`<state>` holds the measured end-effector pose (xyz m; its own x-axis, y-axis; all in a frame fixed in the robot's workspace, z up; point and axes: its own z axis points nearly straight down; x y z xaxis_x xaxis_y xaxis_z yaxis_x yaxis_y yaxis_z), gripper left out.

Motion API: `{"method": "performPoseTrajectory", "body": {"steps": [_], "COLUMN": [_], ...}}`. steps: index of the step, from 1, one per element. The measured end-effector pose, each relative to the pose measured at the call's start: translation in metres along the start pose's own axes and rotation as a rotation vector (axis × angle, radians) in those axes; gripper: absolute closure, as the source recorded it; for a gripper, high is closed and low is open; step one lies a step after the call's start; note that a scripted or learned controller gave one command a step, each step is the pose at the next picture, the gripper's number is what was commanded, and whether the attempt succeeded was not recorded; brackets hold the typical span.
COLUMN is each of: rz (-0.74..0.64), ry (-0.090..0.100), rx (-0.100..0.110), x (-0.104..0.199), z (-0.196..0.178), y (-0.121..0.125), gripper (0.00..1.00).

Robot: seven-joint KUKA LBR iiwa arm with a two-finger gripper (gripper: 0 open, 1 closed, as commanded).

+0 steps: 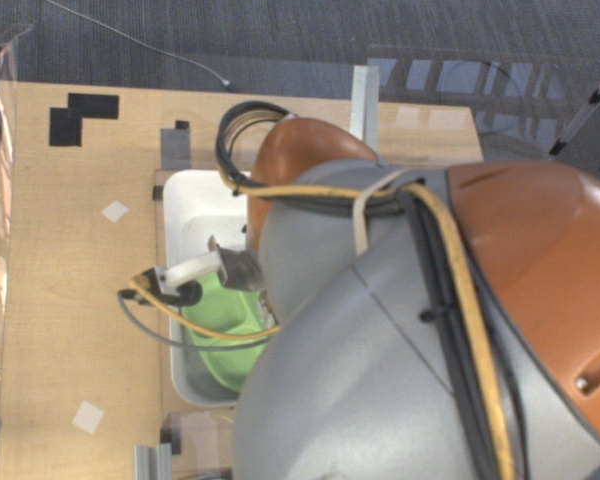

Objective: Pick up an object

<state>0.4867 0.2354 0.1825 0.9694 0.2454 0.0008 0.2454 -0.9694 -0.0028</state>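
A: Why does the big grey arm with the orange band (400,328) hang so low over the shallow white plastic bin (195,203)?

B: I judge it is reaching for the soft green object (220,318) lying in that bin, beside the wrist.

A: And the gripper?

B: Hidden by the arm; I cannot tell its state

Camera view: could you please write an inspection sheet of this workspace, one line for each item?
Surface: light wooden bench with black and pale square markers.
Job's things: green object lying in the white bin.
Clutter: nothing seen.
Grippers: gripper hidden behind the arm, state unclear.
Cables: yellow and grey cables loop over the bin's left rim; black hose coil above.
Surroundings: dark carpet beyond the bench.
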Motion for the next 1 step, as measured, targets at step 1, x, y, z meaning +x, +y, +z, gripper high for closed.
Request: {"method": "performPoseTrajectory", "body": {"steps": [1], "rz": [-0.458], "ry": [0.003], "rx": [-0.002], "x": [0.0049], "z": [-0.0994], "y": [0.0013], "gripper": [1.00]}}
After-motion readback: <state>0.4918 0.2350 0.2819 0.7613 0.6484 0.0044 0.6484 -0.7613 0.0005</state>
